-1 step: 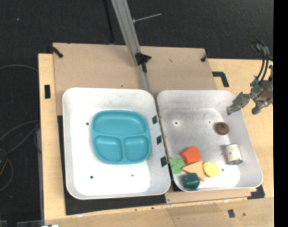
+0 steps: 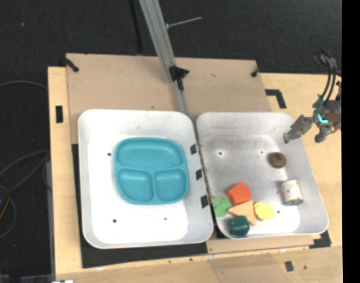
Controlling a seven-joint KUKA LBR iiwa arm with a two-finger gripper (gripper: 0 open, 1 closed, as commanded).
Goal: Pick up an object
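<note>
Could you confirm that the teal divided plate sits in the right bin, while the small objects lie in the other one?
Not quite: the camera view shows the teal plate in the left bin, and the small objects, such as the orange block, in the right bin.

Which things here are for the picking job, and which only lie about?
For the job: gripper, orange block, yellow piece, green piece, dark green piece, brown disc, small can.
Lying about: turquoise divided plate, left bin.

A wooden worktop (image 2: 239, 81) carries two white bins side by side. The left bin (image 2: 97, 158) holds a teal divided plate (image 2: 150, 170). A grey metal rail (image 2: 159, 31) slants down toward the bins' junction. Dark floor (image 2: 26, 22) surrounds.
</note>
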